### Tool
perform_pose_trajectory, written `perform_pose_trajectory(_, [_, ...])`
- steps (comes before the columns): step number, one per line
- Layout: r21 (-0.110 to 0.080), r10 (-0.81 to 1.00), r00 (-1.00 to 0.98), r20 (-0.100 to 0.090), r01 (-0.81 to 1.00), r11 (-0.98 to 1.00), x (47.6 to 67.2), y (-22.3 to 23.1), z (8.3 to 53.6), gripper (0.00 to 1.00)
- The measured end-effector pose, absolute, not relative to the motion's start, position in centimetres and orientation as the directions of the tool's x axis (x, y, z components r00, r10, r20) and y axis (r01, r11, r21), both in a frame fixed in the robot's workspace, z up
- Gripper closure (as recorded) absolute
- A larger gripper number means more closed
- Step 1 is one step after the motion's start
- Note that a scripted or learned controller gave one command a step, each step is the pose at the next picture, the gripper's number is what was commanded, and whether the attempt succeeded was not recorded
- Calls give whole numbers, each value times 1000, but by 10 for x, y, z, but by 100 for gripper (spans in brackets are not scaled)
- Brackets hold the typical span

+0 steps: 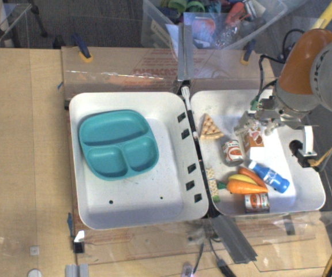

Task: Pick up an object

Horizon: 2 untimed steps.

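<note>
- Left bin (96, 209): a teal plastic tray (118, 143) with three compartments lies toward its back-left corner.
- Right bin (310, 198): a waffle-textured wedge (209, 128) near the left wall; a small can (232, 152) mid-bin; a carrot (245, 185), a blue bottle (271, 178) and a second can (257, 202) crowd the front edge.
- Tool (257, 124): low over the right bin's back half, above a red-and-white item (255, 138) too blurred to identify; its metal parts hide its state, which I cannot tell.
</note>
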State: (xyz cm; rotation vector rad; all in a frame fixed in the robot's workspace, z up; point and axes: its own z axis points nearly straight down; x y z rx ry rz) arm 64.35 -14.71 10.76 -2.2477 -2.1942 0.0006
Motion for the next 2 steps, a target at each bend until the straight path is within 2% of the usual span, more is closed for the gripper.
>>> perform_pose_trajectory(1, [1,1000,21,-2,1000,-21,644,-147,118,100])
perform_pose_trajectory(2, [0,988,155,-1,988,-155,653,-84,214,100])
